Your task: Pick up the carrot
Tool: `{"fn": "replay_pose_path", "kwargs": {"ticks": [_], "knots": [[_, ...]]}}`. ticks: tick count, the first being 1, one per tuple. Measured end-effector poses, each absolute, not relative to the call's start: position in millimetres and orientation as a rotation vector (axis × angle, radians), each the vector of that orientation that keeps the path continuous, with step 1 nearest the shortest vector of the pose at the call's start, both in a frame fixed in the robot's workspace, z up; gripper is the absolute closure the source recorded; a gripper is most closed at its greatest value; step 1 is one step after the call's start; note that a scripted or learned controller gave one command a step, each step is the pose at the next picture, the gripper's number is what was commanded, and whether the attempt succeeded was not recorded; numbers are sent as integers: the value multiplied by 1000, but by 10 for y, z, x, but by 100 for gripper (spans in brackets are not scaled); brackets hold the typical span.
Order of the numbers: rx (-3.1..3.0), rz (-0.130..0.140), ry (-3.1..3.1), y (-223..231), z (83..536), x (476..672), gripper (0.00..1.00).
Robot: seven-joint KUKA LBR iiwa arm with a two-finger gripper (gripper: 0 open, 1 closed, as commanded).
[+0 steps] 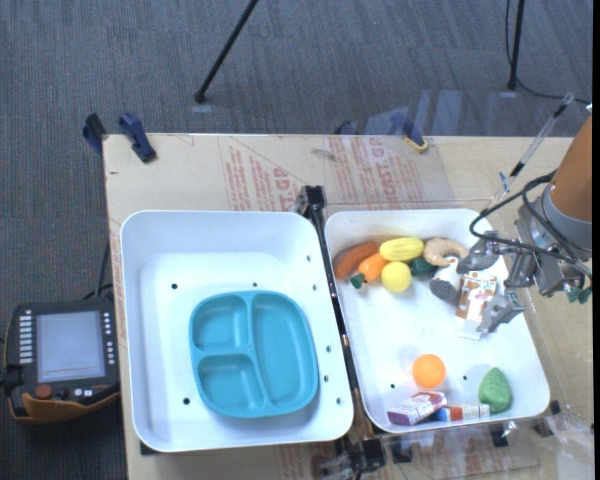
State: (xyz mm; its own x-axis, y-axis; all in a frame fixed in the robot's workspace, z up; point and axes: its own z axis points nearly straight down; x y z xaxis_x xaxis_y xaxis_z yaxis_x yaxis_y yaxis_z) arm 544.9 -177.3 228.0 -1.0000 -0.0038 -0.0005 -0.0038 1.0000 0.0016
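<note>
Two glossy white plastic bins sit on a brown cardboard-covered bench. The left bin holds a smooth teal tray with three rounded compartments. The carrot, short, tapered and orange with a dark green stub at its near-left end, lies at the far left of the right bin, touching a red-orange sausage shape and a yellow ball. The gripper hangs at the bin's right side, fingers spread apart over a small printed carton, well apart from the carrot.
</note>
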Motion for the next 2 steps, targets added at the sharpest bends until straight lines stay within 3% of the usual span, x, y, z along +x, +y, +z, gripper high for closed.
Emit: {"fn": "replay_pose_path", "kwargs": {"ticks": [1, 2], "knots": [[-135, 9, 3148, -1409, 1451, 5342, 0], [-316, 2, 3114, -1018, 888, 4950, 0]]}}
